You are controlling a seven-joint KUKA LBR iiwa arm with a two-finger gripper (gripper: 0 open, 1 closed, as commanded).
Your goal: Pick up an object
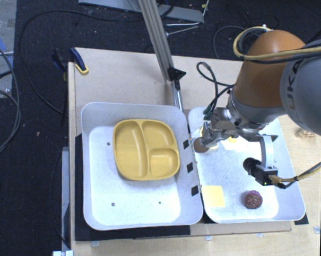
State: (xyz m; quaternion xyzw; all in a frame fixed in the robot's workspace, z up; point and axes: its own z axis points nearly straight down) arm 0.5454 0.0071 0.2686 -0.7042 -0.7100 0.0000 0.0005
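Note:
My gripper hangs low over the far left corner of the right bin, close to the wall shared with the left bin. A small brown round thing sits right at its tip; I cannot tell whether it is held. In the near part of the right bin lie a flat yellow square and a dark red bumpy ball. A bit of something yellow peeks out from behind the wrist.
The left bin holds a yellow divided plate. A black unit on a white bracket hangs from the arm over the right bin. A slanted metal pole rises behind the bins, and cables lie on the dark floor.

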